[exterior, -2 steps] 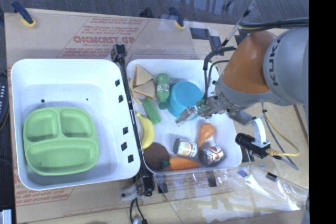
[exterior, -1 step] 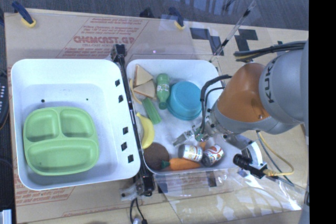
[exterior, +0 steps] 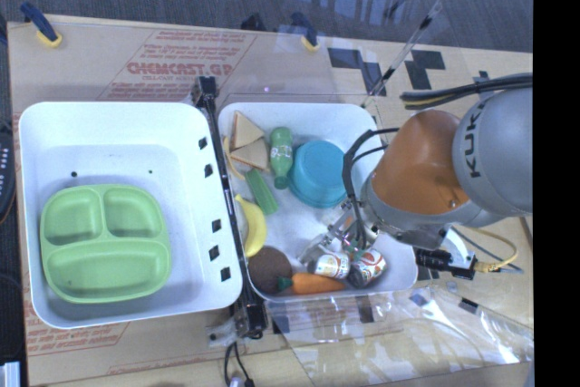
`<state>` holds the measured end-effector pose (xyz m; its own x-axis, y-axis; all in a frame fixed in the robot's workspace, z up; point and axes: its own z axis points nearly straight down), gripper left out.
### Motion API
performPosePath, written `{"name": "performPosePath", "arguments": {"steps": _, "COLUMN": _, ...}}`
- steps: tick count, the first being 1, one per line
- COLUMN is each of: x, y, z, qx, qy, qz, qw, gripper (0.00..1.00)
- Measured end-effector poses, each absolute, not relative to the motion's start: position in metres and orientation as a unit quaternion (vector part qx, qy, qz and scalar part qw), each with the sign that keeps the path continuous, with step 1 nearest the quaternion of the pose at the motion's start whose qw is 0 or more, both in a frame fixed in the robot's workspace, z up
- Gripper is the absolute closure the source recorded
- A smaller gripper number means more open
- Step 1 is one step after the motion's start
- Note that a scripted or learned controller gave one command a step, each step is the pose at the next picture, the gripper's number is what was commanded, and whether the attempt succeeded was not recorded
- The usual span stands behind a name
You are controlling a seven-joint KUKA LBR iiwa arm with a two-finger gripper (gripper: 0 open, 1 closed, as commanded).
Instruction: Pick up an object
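Looking down from the overhead camera, the arm [exterior: 453,163] is reaching into the right bin [exterior: 381,118], and the gripper [exterior: 343,240] is hanging low over the clutter along the bin's near edge. Honestly I can't tell if the claw is released or clenched, the metal bits just blur together from up here.

Taking the blue bowl [exterior: 319,172] as my landmark: right below it, two small cans [exterior: 352,266] are lying on their sides, touching each other, with the gripper just above them. They're looking like the likeliest target. I'm guessing they're light, stiff and a bit slick, and being round they're probably going to roll, so squeezing across the body mid-length seems the safest bet.

An orange carrot [exterior: 315,284] is lying just below the cans, a brown round thing [exterior: 269,267] to the lower left of the bowl. A banana [exterior: 253,227] and a green stick [exterior: 263,191] are sitting left of the bowl, a green bottle [exterior: 281,156] touching its left side, a sandwich [exterior: 246,143] further left.

The green divided plate [exterior: 104,242] is sitting well left of the bowl, over in the left bin [exterior: 54,118].
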<state>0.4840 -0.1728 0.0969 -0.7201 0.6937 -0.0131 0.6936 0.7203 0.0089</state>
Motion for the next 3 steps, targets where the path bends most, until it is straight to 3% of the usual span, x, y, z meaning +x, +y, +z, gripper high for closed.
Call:
{"name": "performPosePath", "arguments": {"steps": 1, "x": 0.549, "y": -0.131, "z": 0.092, "qx": 0.398, "qy": 0.917, "qz": -0.0003, "qw": -0.001, "gripper": 0.00}}
{"name": "performPosePath", "arguments": {"steps": 2, "x": 0.571, "y": -0.109, "z": 0.090, "qx": 0.589, "qy": 0.808, "qz": -0.0029, "qw": -0.010, "gripper": 0.00}}
{"name": "performPosePath", "arguments": {"steps": 3, "x": 0.644, "y": -0.104, "z": 0.091, "qx": 0.594, "qy": 0.805, "qz": -0.0024, "qw": -0.005, "gripper": 0.00}}
